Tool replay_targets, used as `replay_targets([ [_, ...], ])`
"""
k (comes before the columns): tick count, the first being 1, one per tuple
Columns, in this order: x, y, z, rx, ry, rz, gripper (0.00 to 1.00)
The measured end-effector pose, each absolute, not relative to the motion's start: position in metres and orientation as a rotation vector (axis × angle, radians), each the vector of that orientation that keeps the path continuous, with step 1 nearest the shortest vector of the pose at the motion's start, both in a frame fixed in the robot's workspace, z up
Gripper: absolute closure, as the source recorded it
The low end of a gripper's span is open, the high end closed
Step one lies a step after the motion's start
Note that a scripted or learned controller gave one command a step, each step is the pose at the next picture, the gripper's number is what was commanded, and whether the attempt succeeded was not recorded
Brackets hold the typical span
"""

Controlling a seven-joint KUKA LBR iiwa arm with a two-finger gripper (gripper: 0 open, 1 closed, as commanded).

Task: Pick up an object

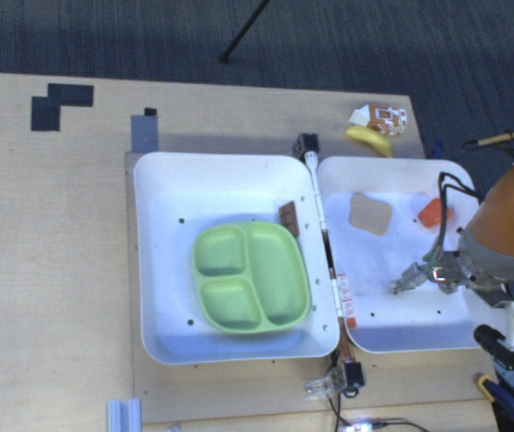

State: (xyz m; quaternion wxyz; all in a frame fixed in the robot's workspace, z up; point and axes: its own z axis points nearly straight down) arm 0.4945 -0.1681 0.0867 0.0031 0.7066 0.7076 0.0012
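In the right bin [378,331] lie a tan, bread-like piece [370,213] near the back and a small orange-red object [431,212] at the back right. My gripper [409,281] reaches in from the right and hovers low over the bin's floor, in front of both objects. Nothing shows between its fingers. The left bin [162,241] holds a green divided plate [251,277], with a small brown object [287,214] behind it by the bin's right wall.
A yellow banana-shaped toy [368,139] and a small packet [385,118] lie on the bench behind the right bin. A black clamp [308,143] sits where the bins meet at the back. Cables [347,381] hang at the front.
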Motion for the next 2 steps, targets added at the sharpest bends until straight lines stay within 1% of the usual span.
replay_targets([
  [1,0.4973,-0.1674,0.0984,2.211,2.216,0.011,1.0],
  [2,0.4972,-0.1674,0.0982,2.211,2.217,0.011,0.0],
])
